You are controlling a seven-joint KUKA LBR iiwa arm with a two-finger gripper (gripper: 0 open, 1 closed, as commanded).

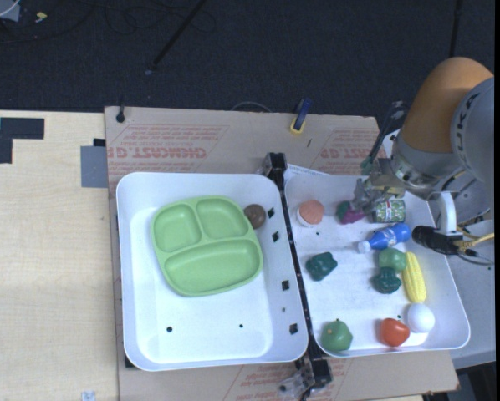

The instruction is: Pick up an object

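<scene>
grey and orange, the arm [446, 115] leans in from the right and has its pincer [374, 192] down at the far end of the right bin [459, 328], right among the clutter there. the tip sits over a small can [390, 210] with a green label, and a purple toy [349, 214] lies just to the side of it. whether the pincer is apart or together i cannot tell, the wrist hides it, and nothing shows plainly gripped, so the pick looks not yet done. my read: the reach and descent are made, the grab and the lift remain. the likely target is the can or the purple toy, both resting on the bin floor, touching or nearly so, which could spoil a clean grab. elsewhere in the right bin, all lying loose: a pink and white round piece [310, 212], a blue bottle [386, 237], a dark green pepper [321, 265], another green lump [387, 280], a yellow corn cob [415, 276], a white egg [420, 317], a red tomato [393, 332] and a green apple [336, 335] near the front corner. the left bin [141, 341] carries a green divided plate [207, 245] with a brown ball [254, 215] just off its edge. both bins sit on cardboard [191, 144] atop the pale surface [41, 257]. crowded spot back there, so a slip or a double catch is a fair worry.
</scene>
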